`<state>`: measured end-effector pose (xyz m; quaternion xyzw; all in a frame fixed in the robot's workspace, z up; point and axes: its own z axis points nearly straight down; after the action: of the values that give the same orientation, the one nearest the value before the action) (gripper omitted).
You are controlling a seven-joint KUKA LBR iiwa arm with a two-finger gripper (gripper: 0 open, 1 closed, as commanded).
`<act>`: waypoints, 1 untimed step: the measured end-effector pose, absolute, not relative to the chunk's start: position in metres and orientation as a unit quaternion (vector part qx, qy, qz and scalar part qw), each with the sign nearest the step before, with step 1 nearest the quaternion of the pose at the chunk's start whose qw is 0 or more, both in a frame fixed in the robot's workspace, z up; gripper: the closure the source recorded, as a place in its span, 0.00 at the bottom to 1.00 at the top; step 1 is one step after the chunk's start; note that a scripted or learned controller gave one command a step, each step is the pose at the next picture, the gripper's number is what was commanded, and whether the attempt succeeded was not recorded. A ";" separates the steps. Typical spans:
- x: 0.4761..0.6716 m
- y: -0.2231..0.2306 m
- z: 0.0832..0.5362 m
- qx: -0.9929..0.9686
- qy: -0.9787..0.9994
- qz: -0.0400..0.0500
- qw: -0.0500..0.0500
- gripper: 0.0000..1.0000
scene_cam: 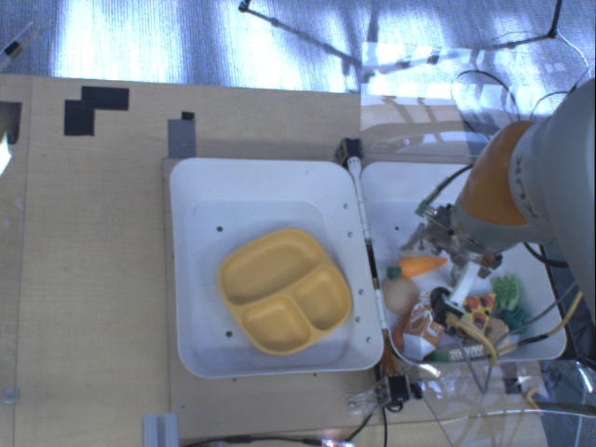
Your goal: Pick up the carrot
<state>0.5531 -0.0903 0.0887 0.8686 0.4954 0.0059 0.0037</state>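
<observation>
Two white bins sit side by side on the tabletop [93, 277], and we take them in turn. The left bin [200, 250] holds a yellow divided plate [284, 290] lying flat near its middle, turned at a slant.

In the right bin [391, 203] we see the carrot [421, 265], orange with a green tip at its 9 o'clock end, lying near the bin's middle. At the carrot's 6 o'clock lies a pale round item [400, 295], and toward 4 o'clock a heap of small toy foods [480, 310], one of them green.

The arm [521, 180] comes in from 3 o'clock, its orange band above the bin. The gripper [453, 250] hangs just beside the carrot's thick end, at its 2 o'clock. We cannot tell how the gripper is set, and we cannot tell whether it touches the carrot.
</observation>
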 end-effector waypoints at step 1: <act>0.558 -0.088 0.088 0.926 0.376 0.005 0.000 0.00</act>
<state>0.5581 -0.0881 0.0883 0.9265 0.3763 0.0047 0.0000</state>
